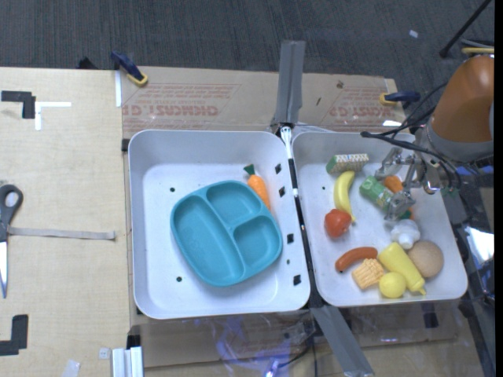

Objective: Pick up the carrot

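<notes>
1. Looked down at a slant on a bench (pixel 63 210) bearing two shallow white bins side by side: left bin (pixel 149 234) and right bin (pixel 448 281).
2. Carrot (pixel 258 188), orange with a green top, lay in the left bin, touching the upper right edge of a blue divided plate (pixel 226 232), near the wall shared with the right bin.
3. Carrot's long axis ran from upper left, at the green top, to lower right.
4. Tool (pixel 399 181) hung low over the upper part of the right bin, among toy foods: banana (pixel 343 193), tomato (pixel 337 223), sausage (pixel 355 258).
5. Could not tell whether open or closed; metal parts and cables blurred together there.
6. Carrot lay well to the tool's left in this view, across the dividing wall; judged to need a sideways crossing first.
</notes>
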You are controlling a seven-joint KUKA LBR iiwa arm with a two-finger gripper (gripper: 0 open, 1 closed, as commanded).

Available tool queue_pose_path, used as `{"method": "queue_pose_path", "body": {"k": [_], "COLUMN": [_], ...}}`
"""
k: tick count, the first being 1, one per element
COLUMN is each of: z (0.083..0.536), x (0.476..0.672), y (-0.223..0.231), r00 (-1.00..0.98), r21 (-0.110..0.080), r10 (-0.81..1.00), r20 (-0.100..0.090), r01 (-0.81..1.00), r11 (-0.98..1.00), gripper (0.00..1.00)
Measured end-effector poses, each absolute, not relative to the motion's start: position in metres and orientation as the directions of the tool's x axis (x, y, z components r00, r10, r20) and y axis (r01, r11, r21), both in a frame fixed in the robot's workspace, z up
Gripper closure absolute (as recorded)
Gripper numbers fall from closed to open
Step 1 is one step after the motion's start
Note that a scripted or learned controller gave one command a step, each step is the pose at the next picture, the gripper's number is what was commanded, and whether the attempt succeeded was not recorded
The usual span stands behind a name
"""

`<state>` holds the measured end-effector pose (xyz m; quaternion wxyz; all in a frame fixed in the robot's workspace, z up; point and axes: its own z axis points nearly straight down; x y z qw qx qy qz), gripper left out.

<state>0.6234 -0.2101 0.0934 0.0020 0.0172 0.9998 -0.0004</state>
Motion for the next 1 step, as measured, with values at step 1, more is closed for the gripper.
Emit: {"method": "queue_pose_path", "body": {"k": [1], "z": [0.1051], "x": [0.6258], "y": [-0.2093], "r00": [-0.999], "r21": [-0.002], "r10": [0.03], "r20": [-0.011], "r01": [0.03], "r11": [1.0], "gripper": [1.0]}}
